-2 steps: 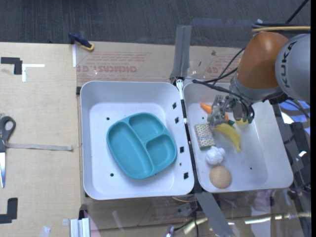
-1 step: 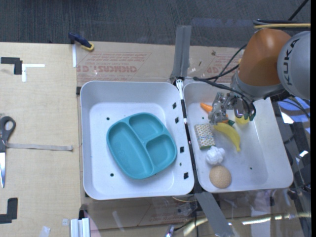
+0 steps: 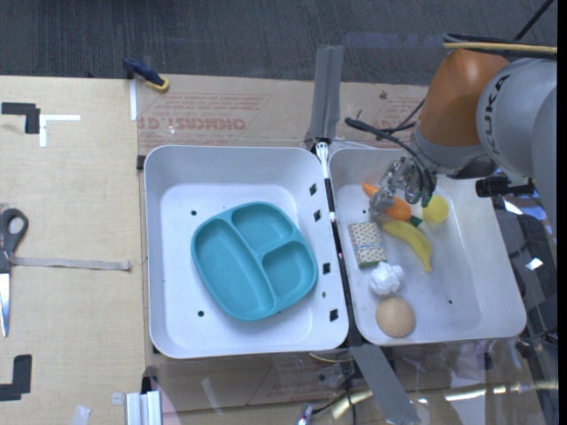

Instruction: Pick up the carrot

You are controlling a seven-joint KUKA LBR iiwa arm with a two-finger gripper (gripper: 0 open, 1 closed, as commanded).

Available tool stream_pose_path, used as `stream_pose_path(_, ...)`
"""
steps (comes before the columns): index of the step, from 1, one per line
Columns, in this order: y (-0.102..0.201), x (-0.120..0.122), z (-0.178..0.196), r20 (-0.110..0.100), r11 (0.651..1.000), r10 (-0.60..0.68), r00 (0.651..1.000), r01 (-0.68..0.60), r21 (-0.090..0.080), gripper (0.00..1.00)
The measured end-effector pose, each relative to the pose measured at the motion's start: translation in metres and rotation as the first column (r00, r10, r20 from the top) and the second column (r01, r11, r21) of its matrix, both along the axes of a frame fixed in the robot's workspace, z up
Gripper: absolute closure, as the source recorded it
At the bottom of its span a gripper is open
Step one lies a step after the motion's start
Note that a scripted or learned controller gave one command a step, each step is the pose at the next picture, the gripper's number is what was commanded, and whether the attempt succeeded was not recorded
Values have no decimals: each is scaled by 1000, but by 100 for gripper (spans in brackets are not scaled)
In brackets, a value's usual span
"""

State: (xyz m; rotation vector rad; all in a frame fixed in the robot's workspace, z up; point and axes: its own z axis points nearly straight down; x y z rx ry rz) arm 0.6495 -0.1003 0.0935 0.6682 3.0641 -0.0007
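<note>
The carrot (image 3: 393, 205) is a small orange piece lying near the back left of the right bin (image 3: 483, 312). My gripper (image 3: 390, 200) hangs directly over it, fingertips down at the carrot, which shows partly beneath them. The grey arm with its orange band (image 3: 456, 96) reaches in from the upper right.
In the right bin lie a yellow lemon (image 3: 435, 209), a banana (image 3: 413, 240), a speckled sponge block (image 3: 367, 243), a white crumpled object (image 3: 385, 278) and a tan egg-like ball (image 3: 395, 316). The left bin (image 3: 168, 326) holds a teal divided plate (image 3: 254, 259). Scissors (image 3: 9, 237) lie on the bench at far left.
</note>
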Motion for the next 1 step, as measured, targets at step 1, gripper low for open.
stream_pose_path(1,66,-49,99,-1,997,-79,997,79,1,100)
